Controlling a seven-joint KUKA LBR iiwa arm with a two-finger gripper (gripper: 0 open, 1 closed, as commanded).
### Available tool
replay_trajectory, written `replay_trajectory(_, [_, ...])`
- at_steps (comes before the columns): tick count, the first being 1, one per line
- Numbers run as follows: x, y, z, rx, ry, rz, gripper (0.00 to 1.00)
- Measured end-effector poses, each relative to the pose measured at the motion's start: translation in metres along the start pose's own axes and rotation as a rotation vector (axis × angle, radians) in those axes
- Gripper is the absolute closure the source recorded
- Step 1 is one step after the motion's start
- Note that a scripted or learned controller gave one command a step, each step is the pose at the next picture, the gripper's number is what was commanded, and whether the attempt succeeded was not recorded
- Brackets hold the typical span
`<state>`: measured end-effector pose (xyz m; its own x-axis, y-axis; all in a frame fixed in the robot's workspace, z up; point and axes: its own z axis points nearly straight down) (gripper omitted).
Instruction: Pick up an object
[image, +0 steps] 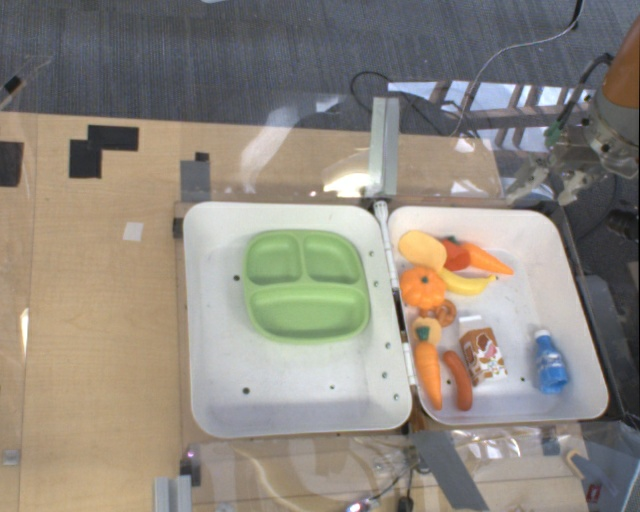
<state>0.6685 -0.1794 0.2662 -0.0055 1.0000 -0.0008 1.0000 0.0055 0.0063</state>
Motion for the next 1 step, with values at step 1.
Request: replay_trajectory(1, [0.0673,-0.0192,-0.0428,0.000,0.000,0.198,0.00])
